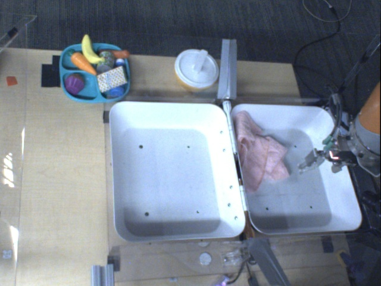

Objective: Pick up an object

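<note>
Where the arm [370,133] reaches in from the right, its gripper [309,159] sits low over the right bin [309,219], fingers pointing left toward the pink cloth [261,151]. Nothing lies between the fingers. How far apart they stand: cannot tell, too small and blurred at this slant.

Pink cloth: crumpled, in the left half of the right bin, its left edge lying against the wall next to the divider. Gripper tip just beside the cloth's right edge, apart from it or barely so; contact not clear. A faint shadow falls on the bin floor under the gripper.

Left bin [172,231]: bare white floor with a few small dark holes.

Between the bins: a grey metal bar [227,70] runs back from the divider across the bench.

Bench [53,177], behind the bins:
- white round lidded container [196,68], just left of the grey bar, near the left bin's back rim.
- blue tray [66,91] at far left, holding toy food: banana [89,51], carrot [82,63], a purple piece [74,83], a few more items too small to name.
- black patch [50,74] just left of the tray.
- small red mark [12,81] near the left edge.

Cables [324,16] loop over the dark floor at top right, well clear of the bins. Nothing stands between gripper and cloth.
</note>
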{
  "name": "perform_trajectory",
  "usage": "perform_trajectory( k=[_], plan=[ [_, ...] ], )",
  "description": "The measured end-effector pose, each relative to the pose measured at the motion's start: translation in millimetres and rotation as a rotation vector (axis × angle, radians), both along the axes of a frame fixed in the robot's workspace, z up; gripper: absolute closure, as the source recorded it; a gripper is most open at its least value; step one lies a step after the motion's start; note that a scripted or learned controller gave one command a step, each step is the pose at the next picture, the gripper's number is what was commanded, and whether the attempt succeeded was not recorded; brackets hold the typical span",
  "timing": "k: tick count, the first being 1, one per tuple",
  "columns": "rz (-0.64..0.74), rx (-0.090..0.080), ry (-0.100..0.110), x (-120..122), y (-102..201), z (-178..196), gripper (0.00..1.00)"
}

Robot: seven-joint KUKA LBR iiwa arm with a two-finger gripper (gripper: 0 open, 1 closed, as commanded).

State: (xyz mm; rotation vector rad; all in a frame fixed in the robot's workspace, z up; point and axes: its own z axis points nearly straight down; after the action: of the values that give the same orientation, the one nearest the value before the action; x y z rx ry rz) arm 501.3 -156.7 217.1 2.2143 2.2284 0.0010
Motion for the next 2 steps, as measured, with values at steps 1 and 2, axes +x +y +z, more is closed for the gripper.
perform_trajectory(
  k=[1, 2],
  plan=[
    [0.154, 0.000, -0.001, 45.2, 29.5, -90.6, 0.00],
    [0.168, -0.003, -0.014, 93.6, 48.0, -127.6, 0.00]
  ],
)
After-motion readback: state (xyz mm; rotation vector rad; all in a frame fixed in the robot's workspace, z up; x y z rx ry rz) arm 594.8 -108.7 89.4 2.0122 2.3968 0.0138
